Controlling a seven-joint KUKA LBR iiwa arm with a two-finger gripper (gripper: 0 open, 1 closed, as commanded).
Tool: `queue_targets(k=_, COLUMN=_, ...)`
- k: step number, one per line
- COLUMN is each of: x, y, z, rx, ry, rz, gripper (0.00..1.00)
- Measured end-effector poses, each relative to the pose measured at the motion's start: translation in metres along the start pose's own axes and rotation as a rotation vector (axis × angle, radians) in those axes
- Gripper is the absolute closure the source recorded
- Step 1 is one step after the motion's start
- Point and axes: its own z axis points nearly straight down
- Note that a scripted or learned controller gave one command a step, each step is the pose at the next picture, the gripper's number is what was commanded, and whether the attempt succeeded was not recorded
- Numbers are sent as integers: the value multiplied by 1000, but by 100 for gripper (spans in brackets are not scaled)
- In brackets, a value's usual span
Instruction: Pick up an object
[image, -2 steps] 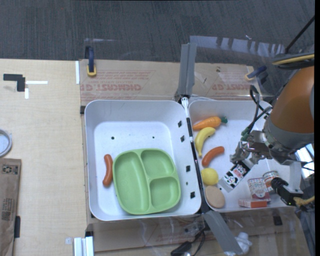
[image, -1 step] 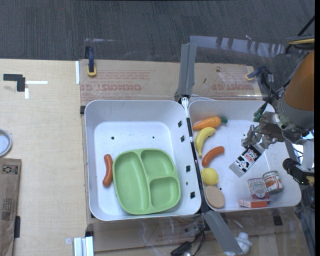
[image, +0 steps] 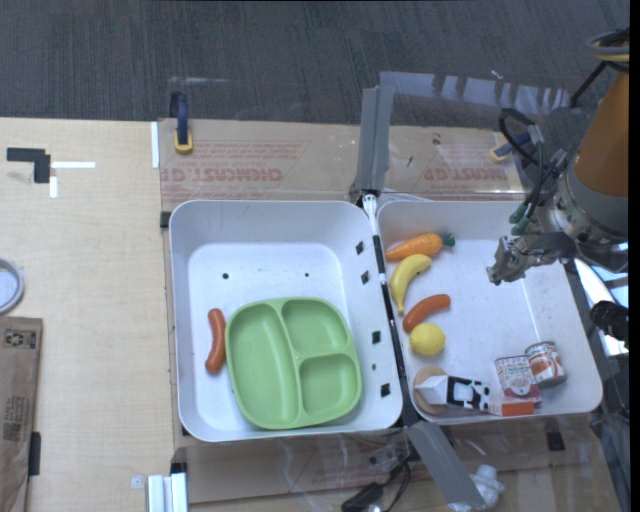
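Near edge, right bin: a black-and-white printed carton lies against the front wall of the right shallow white plastic bin, touching it; just beside it, toward the right corner, sit a small red-and-white packet and a small round can with a red label, the two touching.
Near edge, left bin: a light green three-compartment plastic tray fills the front middle of the left shallow white plastic bin, its front corner close to the wall.
Left bin, count: one tray, one red-orange toy sausage lying lengthwise just left of the tray, apart from the left wall.
Right bin, middle: one yellow toy lemon, one red-orange toy sausage touching it, one yellow toy banana, one orange toy carrot with a green tip, all ranged along the left wall.
Sausages: two in all, one per bin.
Open room: the right half of the right bin's floor is bare from the can back to the far wall; the back of the left bin is bare too.
Tool: the grey two-finger gripper hangs over that bare floor, well apart from the fruit, fingers close together, nothing between them.
Far: tan cardboard beyond both bins.
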Motion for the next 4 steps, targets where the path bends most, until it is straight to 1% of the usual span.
queue_targets(k=1, x=-9, y=-14, z=39, rx=2, ry=1, rz=-41, gripper=100)
queue_targets(k=2, x=41, y=-14, z=129, rx=3, ry=3, rz=-5, gripper=100)
queue_targets(k=3, x=115, y=-16, z=129, rx=2, ry=1, rz=227, gripper=100)
queue_targets(k=4, x=222, y=-11, z=127, rx=4, ry=-3, rz=459, gripper=100)
